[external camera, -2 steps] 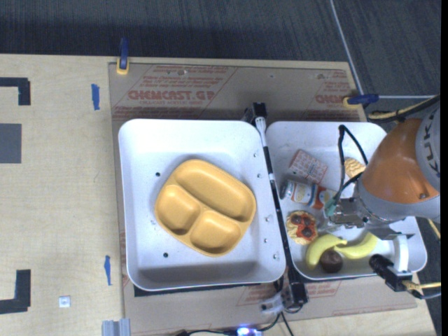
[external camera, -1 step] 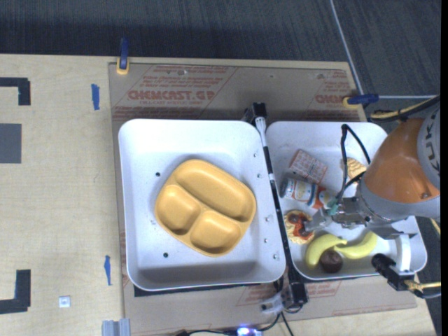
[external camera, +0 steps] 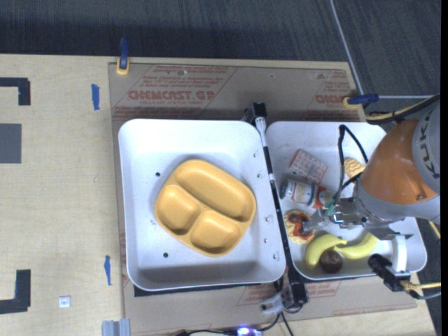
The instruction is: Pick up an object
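- Bench (external camera: 56, 208): pale wood top, with a brown cardboard sheet (external camera: 182, 89) lying under two shallow white bins set side by side.
- Left bin (external camera: 140, 145): holds one yellow divided tray (external camera: 204, 206), three compartments, lying slightly askew near the middle of the bin.
- Right bin (external camera: 308, 133): holds a cluster of small items.
- Small printed carton (external camera: 306, 165): toward the bin's far edge, tilted.
- Can with a printed label (external camera: 299, 190): on its side, just below the carton, near the bin's left wall.
- Red-and-orange item (external camera: 297, 222): by the left wall, just above the banana; its kind cannot be told.
- Banana (external camera: 329, 247): yellow, lying along the bin's near edge.
- Dark brown round item (external camera: 330, 260): touching the banana, at the near edge.
- Arm (external camera: 399, 173): grey with orange band, over the right half of the right bin.
- Jaws (external camera: 329, 215): low over the bin, just above the banana; whether they are spread or pressed together cannot be told.
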`<control>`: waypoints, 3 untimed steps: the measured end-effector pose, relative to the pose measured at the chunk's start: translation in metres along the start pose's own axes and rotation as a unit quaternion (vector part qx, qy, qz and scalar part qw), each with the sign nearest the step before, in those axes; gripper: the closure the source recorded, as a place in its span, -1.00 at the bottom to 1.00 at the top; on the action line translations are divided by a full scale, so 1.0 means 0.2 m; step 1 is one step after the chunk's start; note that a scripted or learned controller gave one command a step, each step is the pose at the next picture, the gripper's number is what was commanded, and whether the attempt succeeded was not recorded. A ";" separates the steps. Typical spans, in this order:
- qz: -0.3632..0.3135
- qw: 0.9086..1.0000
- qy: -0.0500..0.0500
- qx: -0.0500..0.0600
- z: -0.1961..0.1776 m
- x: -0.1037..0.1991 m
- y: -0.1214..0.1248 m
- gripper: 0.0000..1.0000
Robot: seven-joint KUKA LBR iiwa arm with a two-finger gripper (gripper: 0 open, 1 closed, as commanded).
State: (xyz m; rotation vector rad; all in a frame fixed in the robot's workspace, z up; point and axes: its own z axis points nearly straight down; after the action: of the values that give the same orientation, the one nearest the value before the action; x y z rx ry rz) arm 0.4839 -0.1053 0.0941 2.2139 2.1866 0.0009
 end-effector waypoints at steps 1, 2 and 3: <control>0.000 1.000 0.000 0.000 0.00 0.00 0.00 -1.00; 0.000 1.000 0.000 -0.001 0.00 0.00 0.00 -1.00; 0.000 1.000 0.000 -0.001 0.00 0.00 0.00 -1.00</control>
State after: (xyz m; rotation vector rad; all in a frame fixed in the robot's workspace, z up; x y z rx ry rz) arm 0.4841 -0.1046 0.0939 2.2137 2.1846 0.0019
